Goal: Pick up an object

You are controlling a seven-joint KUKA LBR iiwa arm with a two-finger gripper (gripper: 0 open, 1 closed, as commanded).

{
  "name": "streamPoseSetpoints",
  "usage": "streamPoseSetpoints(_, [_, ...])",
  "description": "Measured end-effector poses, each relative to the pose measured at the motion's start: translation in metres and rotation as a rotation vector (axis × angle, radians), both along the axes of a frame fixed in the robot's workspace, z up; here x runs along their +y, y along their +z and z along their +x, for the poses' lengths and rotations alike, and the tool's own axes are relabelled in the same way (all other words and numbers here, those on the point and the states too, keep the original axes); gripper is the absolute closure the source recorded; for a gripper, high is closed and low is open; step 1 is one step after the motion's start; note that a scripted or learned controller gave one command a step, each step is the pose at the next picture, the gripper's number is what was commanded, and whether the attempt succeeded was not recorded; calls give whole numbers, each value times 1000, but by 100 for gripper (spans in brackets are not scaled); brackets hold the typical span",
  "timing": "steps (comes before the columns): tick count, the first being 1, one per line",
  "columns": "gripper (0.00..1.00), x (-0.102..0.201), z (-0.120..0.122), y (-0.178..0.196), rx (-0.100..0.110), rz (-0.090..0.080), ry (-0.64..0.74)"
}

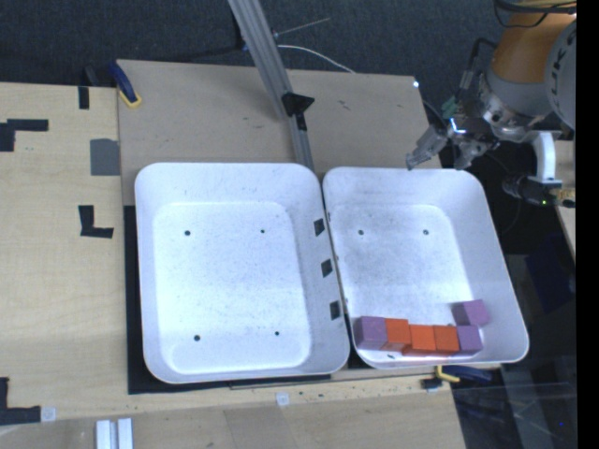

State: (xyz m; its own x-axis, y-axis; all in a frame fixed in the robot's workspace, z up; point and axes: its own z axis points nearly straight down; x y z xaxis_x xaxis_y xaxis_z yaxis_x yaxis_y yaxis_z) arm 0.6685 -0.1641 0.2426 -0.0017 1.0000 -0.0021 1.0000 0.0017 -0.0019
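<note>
Well apart from tool [432,150]: blocks [423,333]

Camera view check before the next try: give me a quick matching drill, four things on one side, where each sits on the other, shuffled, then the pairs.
Things:
1. end effector
2. purple and orange blocks
3. left bin
4. blue and yellow clamp

Places:
A. far left corner of the brown board
B. near edge of the right bin, in a row
C. above the right bin's far rim, toward its right corner
D. beside the right bin, on the camera view's left

Pairs: 1-C, 2-B, 3-D, 4-A
</note>
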Motion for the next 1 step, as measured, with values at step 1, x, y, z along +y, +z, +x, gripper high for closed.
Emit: streamPoseSetpoints(1, [0,53,-53,-71,10,5,1])
